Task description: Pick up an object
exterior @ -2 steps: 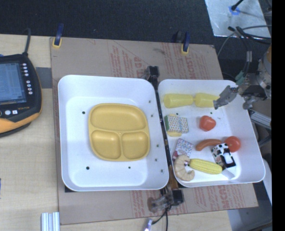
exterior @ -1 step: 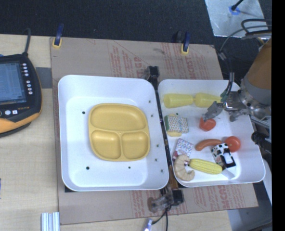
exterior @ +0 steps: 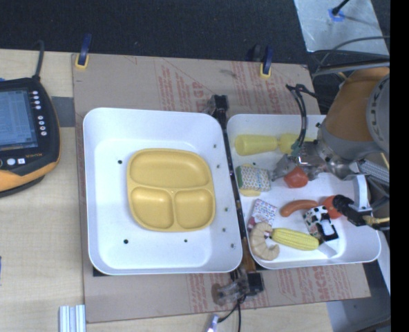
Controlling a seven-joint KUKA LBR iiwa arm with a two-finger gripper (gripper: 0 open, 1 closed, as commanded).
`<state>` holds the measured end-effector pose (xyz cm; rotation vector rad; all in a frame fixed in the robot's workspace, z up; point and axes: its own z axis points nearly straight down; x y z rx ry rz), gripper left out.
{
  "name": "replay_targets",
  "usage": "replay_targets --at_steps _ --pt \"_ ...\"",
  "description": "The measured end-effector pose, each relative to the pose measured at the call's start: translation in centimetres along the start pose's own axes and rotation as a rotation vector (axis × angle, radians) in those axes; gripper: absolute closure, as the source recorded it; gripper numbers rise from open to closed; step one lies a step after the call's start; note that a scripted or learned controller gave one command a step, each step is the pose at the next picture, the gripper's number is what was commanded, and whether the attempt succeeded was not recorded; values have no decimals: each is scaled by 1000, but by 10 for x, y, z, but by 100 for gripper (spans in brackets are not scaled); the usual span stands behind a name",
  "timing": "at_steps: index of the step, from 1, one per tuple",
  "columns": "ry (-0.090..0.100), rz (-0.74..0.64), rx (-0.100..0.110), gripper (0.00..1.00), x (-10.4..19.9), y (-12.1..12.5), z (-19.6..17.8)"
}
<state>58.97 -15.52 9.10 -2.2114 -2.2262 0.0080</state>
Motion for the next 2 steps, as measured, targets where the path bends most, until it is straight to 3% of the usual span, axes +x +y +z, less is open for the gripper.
replay_targets --at_steps 1,2 --pt "-2 -4 1 100 -1 0 -11" --pt "2 2 -5 100 66 59 -102"
